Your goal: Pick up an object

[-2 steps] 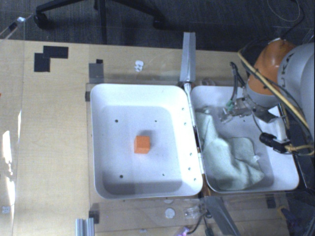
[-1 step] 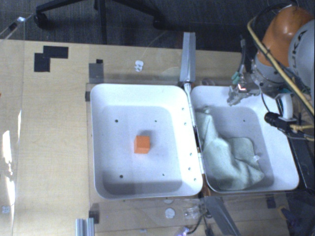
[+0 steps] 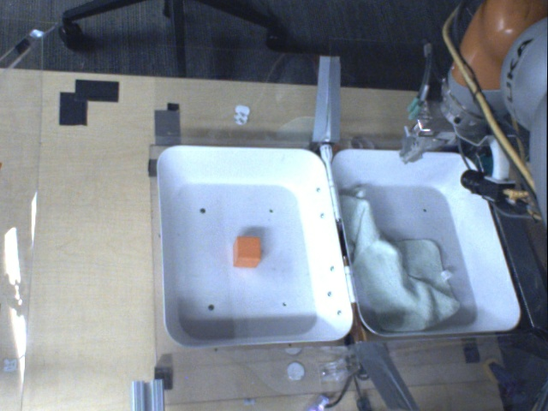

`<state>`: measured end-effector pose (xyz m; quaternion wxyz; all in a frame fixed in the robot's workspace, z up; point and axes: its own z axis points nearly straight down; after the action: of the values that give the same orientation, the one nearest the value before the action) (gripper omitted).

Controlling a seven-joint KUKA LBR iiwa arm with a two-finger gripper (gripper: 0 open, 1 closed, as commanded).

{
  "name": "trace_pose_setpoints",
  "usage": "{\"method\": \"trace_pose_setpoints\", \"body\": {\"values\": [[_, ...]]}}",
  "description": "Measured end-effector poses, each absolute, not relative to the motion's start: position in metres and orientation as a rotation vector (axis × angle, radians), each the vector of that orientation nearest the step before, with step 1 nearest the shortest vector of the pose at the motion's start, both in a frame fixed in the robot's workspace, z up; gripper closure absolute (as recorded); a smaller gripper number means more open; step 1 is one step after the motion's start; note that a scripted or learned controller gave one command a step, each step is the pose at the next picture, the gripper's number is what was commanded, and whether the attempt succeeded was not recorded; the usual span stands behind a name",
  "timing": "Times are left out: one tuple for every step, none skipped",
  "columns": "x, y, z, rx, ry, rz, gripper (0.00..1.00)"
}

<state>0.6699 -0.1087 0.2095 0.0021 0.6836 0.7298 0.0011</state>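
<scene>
A small orange cube (image 3: 247,252) lies near the middle of the left bin (image 3: 184,221). A crumpled pale cloth (image 3: 396,272) fills the left and front part of the right bin (image 3: 479,255). My gripper (image 3: 416,140) hangs over the far rim of the right bin, well above and behind the cloth and far to the right of the cube. Nothing shows in its grasp. The grey arm with its orange band (image 3: 505,20) comes in from the upper right.
A metal bracket (image 3: 326,101) stands upright behind the seam between the bins. Cables (image 3: 488,178) hang beside the right bin's far right corner. The wooden bench (image 3: 77,229) spreads out to the left, with black tape marks (image 3: 86,99) at its back.
</scene>
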Motion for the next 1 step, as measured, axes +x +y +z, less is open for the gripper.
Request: {"method": "trace_pose_setpoints", "body": {"values": [[0.6696,-0.1527,0.1263,1.849,2.535,0.002,1.0]]}}
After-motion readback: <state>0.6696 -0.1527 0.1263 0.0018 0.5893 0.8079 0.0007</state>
